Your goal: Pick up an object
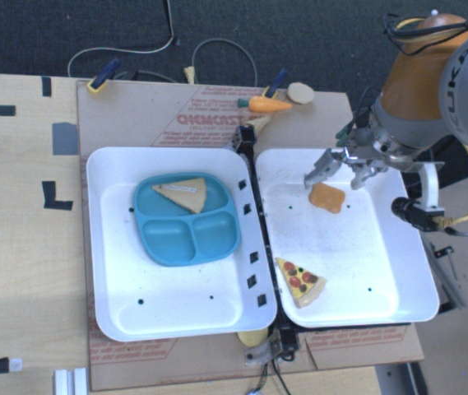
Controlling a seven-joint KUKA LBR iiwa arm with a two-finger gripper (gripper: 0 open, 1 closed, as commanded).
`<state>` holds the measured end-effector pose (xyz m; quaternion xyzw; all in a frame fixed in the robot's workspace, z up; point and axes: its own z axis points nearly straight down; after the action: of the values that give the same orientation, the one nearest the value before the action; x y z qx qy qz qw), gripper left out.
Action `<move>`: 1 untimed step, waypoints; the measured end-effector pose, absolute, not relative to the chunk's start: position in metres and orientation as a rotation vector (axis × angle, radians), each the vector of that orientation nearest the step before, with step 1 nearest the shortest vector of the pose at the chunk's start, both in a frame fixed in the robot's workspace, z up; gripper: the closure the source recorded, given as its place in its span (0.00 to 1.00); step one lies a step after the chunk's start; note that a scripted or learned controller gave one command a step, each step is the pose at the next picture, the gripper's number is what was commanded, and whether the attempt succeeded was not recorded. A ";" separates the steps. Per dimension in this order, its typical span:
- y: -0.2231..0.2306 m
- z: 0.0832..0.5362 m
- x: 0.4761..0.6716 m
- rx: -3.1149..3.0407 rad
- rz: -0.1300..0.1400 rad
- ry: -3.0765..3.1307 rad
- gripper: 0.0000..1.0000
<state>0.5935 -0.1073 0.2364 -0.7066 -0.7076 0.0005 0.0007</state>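
Lying below gripper (339,171): orange nugget (327,197) (rounded, toasty).

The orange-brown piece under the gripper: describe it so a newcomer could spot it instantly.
Find the right-hand white bin. In its upper part, just below the gripper, lies a small rounded orange-brown piece. Its only binmate, the pizza slice near the front edge, is triangular with red spots.

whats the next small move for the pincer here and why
Probably lower the pincer straight down around the orange block and close. Its fingers are spread just above that block in the right bin, and nothing sits between them yet.
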 end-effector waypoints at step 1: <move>-0.168 0.125 0.615 -2.222 0.011 -2.215 0.00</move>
<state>0.6153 -0.1684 0.1247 -0.7082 -0.7060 0.0035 0.0022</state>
